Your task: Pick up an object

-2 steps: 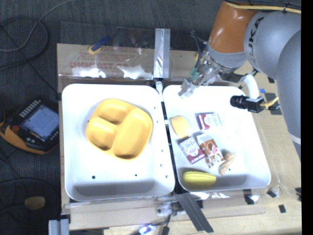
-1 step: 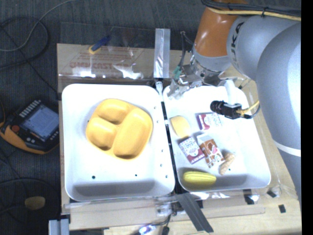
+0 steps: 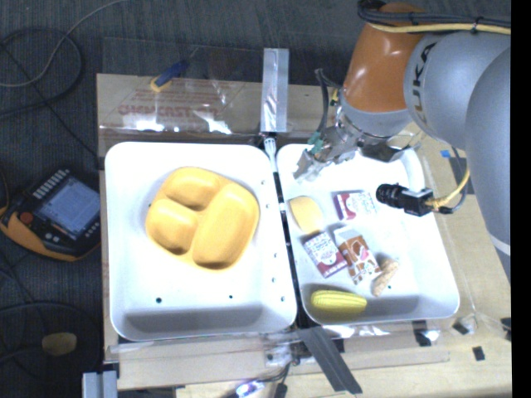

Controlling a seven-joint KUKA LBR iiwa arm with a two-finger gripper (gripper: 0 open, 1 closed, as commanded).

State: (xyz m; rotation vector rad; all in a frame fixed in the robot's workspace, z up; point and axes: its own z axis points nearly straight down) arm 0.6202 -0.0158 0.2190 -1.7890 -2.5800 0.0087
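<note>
Jaws cannot be told apart on the gripper (image 3: 309,162), poised above the right bin's (image 3: 431,222) far-left corner; descent onto the cheese wedge (image 3: 305,213) is required.

The bench (image 3: 124,89) bears two white bins (image 3: 133,305).

Bright even overhead light, glare on white bins (image 3: 116,247), soft focus
</note>
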